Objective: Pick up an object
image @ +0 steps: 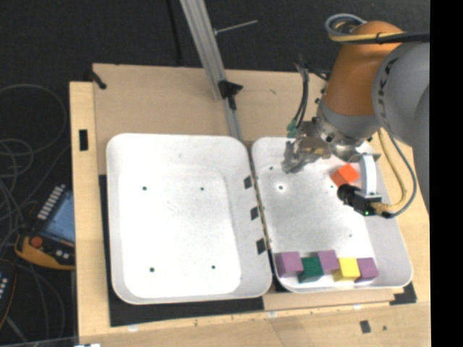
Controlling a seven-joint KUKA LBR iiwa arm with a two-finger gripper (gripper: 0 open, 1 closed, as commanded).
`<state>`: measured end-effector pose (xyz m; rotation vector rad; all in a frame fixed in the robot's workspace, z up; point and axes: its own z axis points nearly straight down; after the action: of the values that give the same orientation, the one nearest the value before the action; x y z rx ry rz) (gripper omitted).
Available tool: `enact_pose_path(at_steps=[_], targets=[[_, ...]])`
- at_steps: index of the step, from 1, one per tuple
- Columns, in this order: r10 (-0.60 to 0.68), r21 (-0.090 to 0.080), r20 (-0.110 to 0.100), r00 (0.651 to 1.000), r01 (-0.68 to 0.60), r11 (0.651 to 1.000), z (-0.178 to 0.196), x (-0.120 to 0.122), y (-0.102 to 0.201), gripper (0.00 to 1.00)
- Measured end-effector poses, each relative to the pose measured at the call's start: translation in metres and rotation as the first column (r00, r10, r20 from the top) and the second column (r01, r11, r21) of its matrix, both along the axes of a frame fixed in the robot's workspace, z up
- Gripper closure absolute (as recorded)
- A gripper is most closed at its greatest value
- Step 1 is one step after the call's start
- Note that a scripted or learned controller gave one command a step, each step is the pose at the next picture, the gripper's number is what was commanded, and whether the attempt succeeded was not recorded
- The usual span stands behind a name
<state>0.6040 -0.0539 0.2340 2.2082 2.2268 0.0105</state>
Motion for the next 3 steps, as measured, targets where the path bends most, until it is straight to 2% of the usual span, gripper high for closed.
enact_pose_path(at_steps=[1, 2, 3], targets=[[-0.01, -0.004, -0.007, 1.0, 0.01, 1.0, -0.018, 0.018, -0.035, 1.0], [-0.004, -0.005, -0.005, 1.0, 0.004, 1.0, -0.006, 0.018, -0.034, 1.0], [-0.011, -0.004, -0.01, 1.0, 0.011, 1.0, -0.054, 0.02, -0.106, 1.0]])
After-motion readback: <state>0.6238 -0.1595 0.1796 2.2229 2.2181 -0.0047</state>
